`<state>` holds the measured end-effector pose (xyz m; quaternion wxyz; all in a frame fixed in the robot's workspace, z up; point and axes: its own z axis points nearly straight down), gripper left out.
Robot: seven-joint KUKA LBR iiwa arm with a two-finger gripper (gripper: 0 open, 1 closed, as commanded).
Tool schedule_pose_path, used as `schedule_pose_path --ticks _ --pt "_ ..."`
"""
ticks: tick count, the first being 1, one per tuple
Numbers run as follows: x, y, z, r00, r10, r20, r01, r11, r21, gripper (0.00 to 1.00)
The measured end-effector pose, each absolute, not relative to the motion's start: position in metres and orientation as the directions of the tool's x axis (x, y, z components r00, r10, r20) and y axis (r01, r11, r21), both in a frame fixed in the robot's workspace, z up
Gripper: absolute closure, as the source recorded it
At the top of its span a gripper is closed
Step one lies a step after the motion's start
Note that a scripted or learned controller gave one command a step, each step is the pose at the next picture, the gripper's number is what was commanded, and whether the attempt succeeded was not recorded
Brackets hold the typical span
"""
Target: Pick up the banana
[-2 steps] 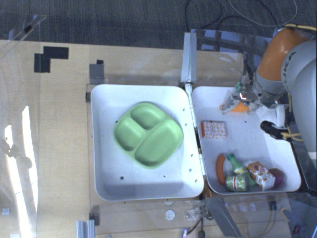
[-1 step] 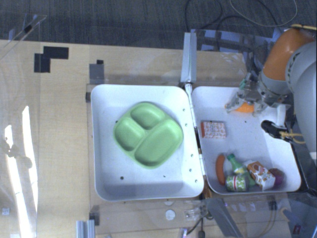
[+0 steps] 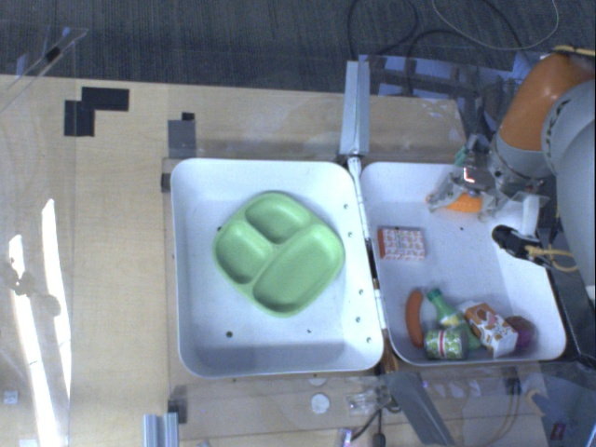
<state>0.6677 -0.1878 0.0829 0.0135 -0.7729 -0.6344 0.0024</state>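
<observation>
Camera view puts your gripper (image 3: 458,196) low in the right bin (image 3: 549,343), over an orange thing (image 3: 464,205); I cannot tell its grip, nor pick out a banana, so nothing looks lifted yet. Count two bins, one green tray (image 3: 279,251), one small box (image 3: 402,243)

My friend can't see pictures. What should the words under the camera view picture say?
A grey and orange robot arm reaches into the right white bin, its gripper low over something orange. Toy food clusters at that bin's near edge, and a green divided plate sits in the left bin.
</observation>
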Motion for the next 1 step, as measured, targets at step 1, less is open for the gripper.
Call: schedule_pose_path --ticks 1 --pt "0.6680 -0.1935 0.0838 0.081 0.997 0.006 0.997 -0.081 -0.012 0.00"
